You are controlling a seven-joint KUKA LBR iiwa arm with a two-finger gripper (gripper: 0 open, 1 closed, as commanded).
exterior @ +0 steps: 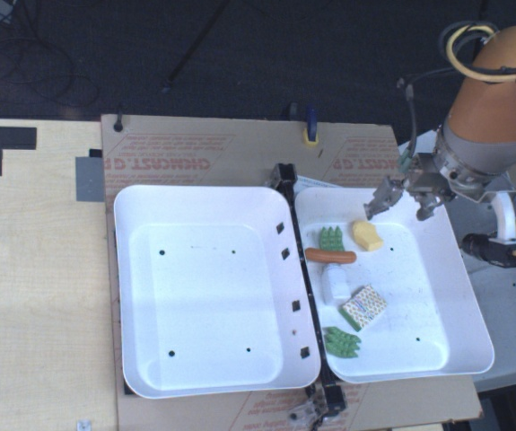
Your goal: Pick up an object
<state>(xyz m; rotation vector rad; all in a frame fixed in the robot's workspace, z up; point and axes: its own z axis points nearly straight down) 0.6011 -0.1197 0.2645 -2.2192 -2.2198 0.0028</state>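
The right bin (455,330) holds several small objects along its left side. A yellow block (366,235) lies near the back, beside a green ridged piece (330,239). An orange-brown sausage (330,257) lies just in front of them. A white block (336,285), a checkered packet (363,306) and a green leafy piece (341,342) follow toward the front. My gripper (403,201) hangs above the bin's back edge, up and right of the yellow block. Its two fingers stand spread apart with nothing between them.
The left bin (132,241) sits beside the right one, joined by black clips (286,232) along the shared edge. Both rest on a cardboard sheet (195,151). A blue-and-yellow clamp (310,129) stands at the sheet's back edge.
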